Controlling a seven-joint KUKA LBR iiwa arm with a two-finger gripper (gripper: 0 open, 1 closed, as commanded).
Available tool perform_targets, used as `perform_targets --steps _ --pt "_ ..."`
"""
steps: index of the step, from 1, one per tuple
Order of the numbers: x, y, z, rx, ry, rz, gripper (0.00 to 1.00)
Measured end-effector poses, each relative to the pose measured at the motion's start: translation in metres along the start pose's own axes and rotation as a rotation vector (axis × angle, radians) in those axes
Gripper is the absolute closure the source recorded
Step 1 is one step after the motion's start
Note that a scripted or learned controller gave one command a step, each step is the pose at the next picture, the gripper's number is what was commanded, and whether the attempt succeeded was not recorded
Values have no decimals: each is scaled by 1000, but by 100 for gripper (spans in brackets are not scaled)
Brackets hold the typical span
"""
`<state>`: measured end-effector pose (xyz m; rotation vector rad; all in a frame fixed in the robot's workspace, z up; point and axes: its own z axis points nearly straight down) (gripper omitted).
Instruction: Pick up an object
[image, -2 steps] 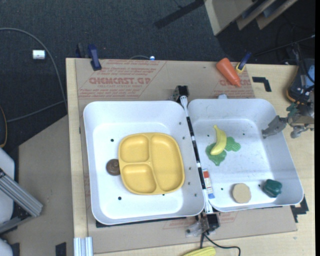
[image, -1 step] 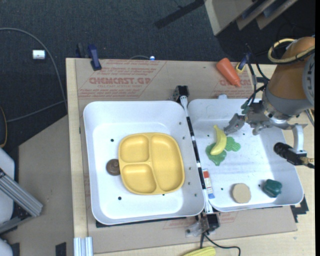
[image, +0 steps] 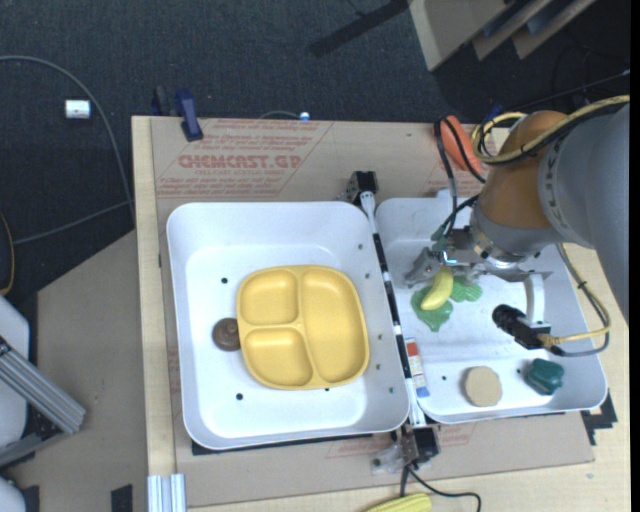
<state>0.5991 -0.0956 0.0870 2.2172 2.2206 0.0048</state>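
My gripper (image: 438, 268) hangs low in the right bin (image: 450, 220), near its left wall. Directly under it lies a small yellow banana-shaped piece (image: 437, 292), which rests against a green leafy piece (image: 436, 315); a second bit of green (image: 467, 293) shows to the banana's right. Whether the gripper touches the yellow piece cannot be told from this slant. A tan round disc (image: 483, 386) and a dark teal object (image: 545, 376) lie near the right bin's front edge.
The left bin (image: 200, 240) carries a yellow divided plate (image: 300, 327), with a small brown round thing (image: 227, 334) beside the plate's left rim. The grey arm with its orange band (image: 520, 190) covers the right bin's far right corner.
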Motion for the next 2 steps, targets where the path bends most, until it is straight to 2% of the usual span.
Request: perform_targets --steps 1,2 --pt "-1 1 -11 -3 -3 0 100" --pt "77 10 -98 3 2 0 100"
